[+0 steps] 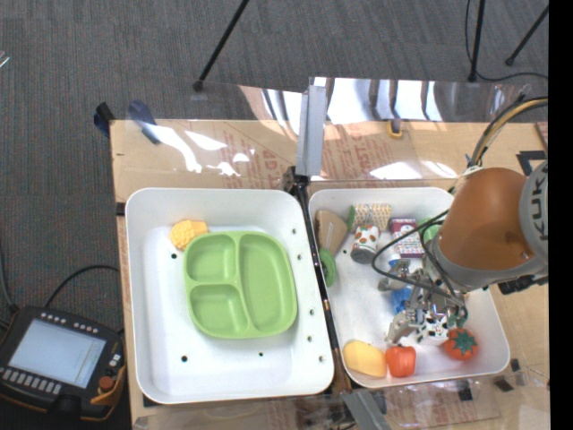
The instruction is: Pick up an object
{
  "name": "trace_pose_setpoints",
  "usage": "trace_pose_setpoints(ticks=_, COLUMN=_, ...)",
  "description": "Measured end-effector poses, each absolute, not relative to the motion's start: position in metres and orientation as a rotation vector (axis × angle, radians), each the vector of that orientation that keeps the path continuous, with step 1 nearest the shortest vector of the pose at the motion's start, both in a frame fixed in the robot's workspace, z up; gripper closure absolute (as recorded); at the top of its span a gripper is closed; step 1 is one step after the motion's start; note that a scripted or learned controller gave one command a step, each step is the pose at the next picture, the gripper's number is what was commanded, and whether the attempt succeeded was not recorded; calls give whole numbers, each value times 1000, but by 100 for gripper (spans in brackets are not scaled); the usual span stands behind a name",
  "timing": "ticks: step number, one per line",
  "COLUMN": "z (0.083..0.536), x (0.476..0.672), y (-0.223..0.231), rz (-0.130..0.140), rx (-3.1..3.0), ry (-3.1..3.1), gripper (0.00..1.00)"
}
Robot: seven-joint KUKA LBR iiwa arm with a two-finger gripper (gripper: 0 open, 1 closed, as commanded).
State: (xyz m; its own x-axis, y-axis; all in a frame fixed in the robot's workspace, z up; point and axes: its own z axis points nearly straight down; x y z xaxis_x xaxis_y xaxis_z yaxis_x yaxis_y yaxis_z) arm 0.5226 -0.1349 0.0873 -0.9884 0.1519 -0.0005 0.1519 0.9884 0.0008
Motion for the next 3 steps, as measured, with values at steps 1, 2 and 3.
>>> trace_pose_setpoints(ticks=1, z=87, x=536, y=-116, rz=3, rx=278, ry=3129, gripper=0)
trace_pose_setpoints(ticks=2, z=97, x=537, y=-115, rz=4, rx=272, ry=3128, gripper=100)
trace_pose_setpoints(ticks=3, z=87, x=481, y=-132, rz=2, rx=672, ry=3071, gripper=100)
